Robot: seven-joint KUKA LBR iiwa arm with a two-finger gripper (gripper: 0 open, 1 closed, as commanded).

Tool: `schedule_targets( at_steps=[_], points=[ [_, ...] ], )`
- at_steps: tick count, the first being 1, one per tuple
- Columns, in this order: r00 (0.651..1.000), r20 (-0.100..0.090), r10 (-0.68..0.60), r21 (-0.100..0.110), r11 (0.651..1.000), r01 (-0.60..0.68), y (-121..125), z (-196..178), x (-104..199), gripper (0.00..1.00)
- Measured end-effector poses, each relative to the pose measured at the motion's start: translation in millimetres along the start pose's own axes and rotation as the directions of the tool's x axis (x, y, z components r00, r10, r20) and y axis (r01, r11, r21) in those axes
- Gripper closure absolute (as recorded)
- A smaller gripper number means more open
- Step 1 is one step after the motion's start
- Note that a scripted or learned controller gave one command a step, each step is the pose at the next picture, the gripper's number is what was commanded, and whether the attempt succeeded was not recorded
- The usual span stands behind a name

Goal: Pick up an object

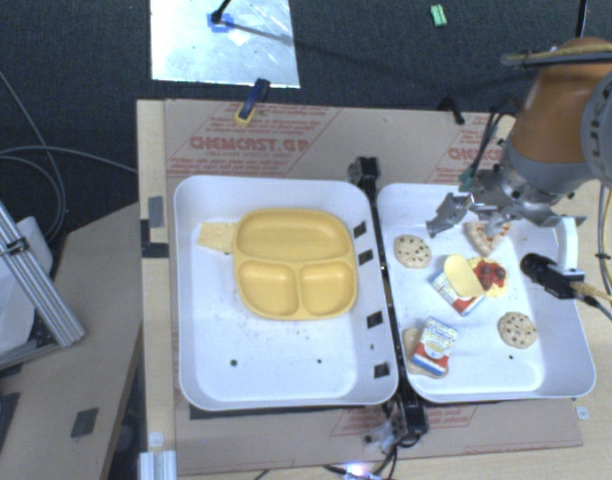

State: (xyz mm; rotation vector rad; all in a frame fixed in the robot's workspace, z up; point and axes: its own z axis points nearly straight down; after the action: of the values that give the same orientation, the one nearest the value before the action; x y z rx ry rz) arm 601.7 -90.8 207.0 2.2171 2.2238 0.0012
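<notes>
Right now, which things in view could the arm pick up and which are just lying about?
In the job:
tool
pizza slice
two cookies
yellow and red toy food
small carton
right bin

Lying about:
yellow divided tray
left bin
flat yellow piece
foil sheet
small green bit

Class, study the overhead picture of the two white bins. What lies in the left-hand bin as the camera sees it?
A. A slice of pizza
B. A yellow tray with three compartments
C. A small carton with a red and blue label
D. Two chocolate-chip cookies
B: the yellow tray, with one wide compartment and two smaller ones, sits in the left bin, while the cookies, carton and pizza slice all lie in the right bin.
</notes>
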Motion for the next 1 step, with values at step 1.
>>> schedule_targets(
  at_steps=[1],
  points=[
    [1.000,-0.001,0.004,0.008,1.000,-0.004,-13.0,127.3,-28.3,0.00]
  ],
)
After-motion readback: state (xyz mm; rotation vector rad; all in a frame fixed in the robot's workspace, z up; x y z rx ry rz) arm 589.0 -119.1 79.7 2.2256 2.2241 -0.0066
